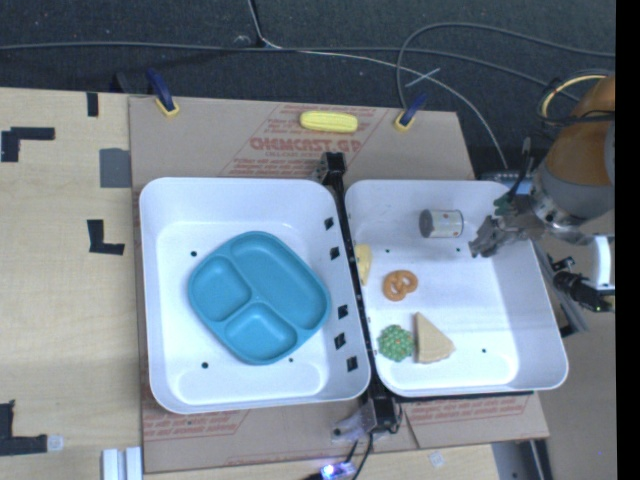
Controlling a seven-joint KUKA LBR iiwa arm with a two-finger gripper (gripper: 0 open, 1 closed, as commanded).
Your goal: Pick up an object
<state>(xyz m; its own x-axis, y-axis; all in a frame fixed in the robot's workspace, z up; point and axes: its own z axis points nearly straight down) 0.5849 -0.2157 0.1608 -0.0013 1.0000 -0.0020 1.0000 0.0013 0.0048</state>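
The right bin [520, 368] holds a grey cylinder [440, 223] near its back, an orange pretzel [399, 285] in the middle, a green round piece [395, 343] and a tan wedge [434, 340] toward the front. A pale yellow piece [364, 263] leans at its left wall. My gripper [489, 238] hangs over the bin's right side, just right of the grey cylinder and apart from it. Nothing shows between its fingers.
The left bin [160, 268] holds a blue divided plate [258, 296]. A yellow corn cob [328, 121] lies on the cardboard behind the bins. Blue clamps [160, 96] hold the cardboard's back edge, and cables run across the dark floor behind.
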